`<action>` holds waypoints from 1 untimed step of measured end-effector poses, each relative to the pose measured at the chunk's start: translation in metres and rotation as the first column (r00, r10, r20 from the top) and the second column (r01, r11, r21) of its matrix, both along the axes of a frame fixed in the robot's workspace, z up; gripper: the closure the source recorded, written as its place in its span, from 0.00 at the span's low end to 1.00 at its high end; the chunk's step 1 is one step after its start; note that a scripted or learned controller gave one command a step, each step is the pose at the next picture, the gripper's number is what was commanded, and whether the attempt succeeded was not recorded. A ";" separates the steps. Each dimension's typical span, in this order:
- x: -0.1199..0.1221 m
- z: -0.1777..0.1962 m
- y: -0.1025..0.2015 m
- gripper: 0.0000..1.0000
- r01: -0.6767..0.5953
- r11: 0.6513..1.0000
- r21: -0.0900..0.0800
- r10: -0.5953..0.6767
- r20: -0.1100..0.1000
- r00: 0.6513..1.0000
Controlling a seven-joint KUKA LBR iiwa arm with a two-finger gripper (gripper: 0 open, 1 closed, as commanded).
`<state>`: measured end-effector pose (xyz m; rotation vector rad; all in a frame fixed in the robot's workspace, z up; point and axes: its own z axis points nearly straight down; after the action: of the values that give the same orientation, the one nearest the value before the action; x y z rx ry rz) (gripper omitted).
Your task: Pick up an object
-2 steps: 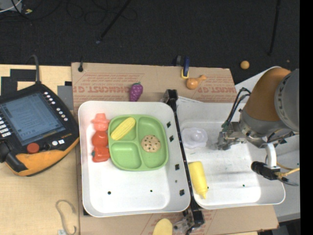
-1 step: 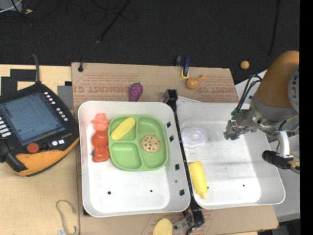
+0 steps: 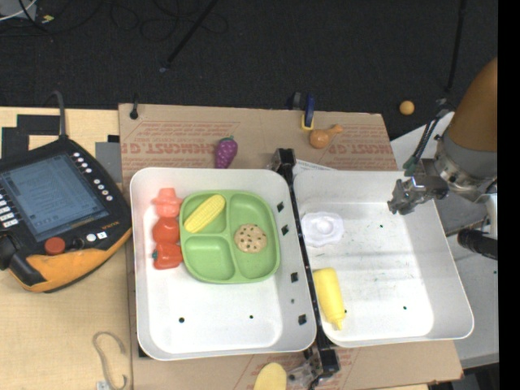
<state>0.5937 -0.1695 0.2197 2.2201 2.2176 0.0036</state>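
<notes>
My gripper point(image 3: 403, 198) hangs over the upper right part of the right bin point(image 3: 422, 299), with the grey arm and its orange band rising behind it at the right edge. A white fried-egg toy point(image 3: 322, 227) lies at that bin's left side, well left of the gripper. A yellow bottle point(image 3: 329, 296) lies along the bin's lower left wall. In the left bin point(image 3: 211, 331) a green divided plate point(image 3: 227, 238) carries a corn cob point(image 3: 202, 212) and a cookie point(image 3: 250, 237). A red and orange toy point(image 3: 166, 228) lies left of the plate.
A purple grape toy point(image 3: 226, 150) and an orange pear-like toy point(image 3: 322, 136) rest on the cardboard behind the bins. A yellow object point(image 3: 270, 376) sits at the front edge. A teach pendant point(image 3: 53, 210) lies on the bench at left.
</notes>
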 end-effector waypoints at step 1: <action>0.000 0.008 -0.001 1.00 -0.002 1.000 0.001 0.002 -0.004 1.000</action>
<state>0.5938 -0.1704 0.2279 2.2213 2.2222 0.0006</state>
